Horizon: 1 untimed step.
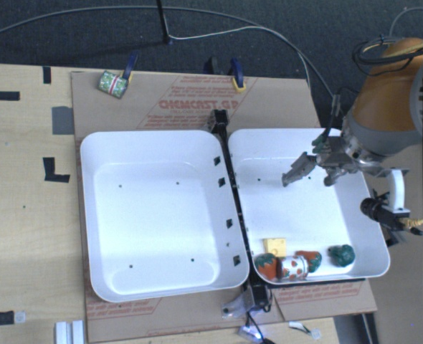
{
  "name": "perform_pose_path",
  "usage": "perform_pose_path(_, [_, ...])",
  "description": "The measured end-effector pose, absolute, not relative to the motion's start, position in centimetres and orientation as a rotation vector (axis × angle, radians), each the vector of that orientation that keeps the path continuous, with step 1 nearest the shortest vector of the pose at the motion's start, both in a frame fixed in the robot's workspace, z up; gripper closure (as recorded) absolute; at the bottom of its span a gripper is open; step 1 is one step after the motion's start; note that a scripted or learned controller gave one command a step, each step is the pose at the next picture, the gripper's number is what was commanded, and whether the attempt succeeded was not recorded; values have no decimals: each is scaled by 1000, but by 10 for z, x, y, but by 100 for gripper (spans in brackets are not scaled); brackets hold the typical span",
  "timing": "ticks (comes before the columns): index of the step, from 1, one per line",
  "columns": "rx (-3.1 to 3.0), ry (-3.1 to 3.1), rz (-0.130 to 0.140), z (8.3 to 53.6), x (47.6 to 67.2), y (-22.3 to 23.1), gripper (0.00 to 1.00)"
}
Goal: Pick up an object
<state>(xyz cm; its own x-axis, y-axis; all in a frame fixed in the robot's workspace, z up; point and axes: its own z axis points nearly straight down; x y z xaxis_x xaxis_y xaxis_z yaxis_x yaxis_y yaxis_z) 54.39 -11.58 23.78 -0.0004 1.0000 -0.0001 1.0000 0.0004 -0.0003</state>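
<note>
Orange-banded grey arm (387,106), dark claw (313,174)

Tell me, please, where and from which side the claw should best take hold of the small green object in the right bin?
Probably across its rounded middle, straight from above. The green object lies apart from the other items but close to the right bin's near corner wall, so a sideways approach looks cramped.

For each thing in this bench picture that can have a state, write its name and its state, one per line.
gripper: open, above the right bin, holding nothing
right bin: holds four small things at its near edge
yellow block: lying flat, not gripped
red-and-white can: on its side
green ball: resting near the corner
left bin: upright on the bench
</note>
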Motion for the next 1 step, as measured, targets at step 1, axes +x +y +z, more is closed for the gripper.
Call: perform_pose_path(1, [-2224,-2214,6,194,569,-191,0])
